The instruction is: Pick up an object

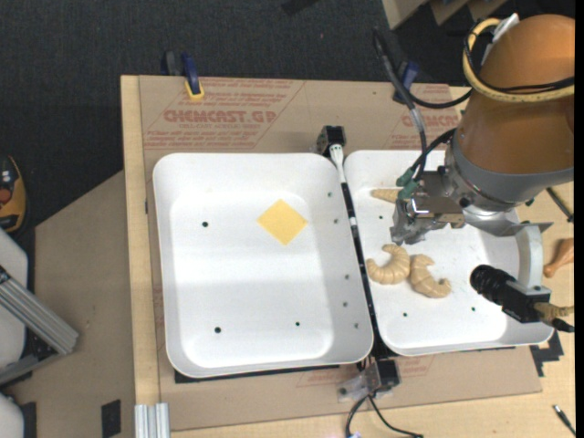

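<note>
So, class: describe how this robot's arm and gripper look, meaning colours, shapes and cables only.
The arm is a thick rounded grey body with a broad orange band above the wrist. A yellow-and-black cable loops at the band's edge. The gripper is a compact block of dark and silvery metal parts with a small green piece on its side.

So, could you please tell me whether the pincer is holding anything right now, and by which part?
It cannot be told. The pincer sits low in the right bin, just above the croissants, with nothing visibly gripped.
</note>
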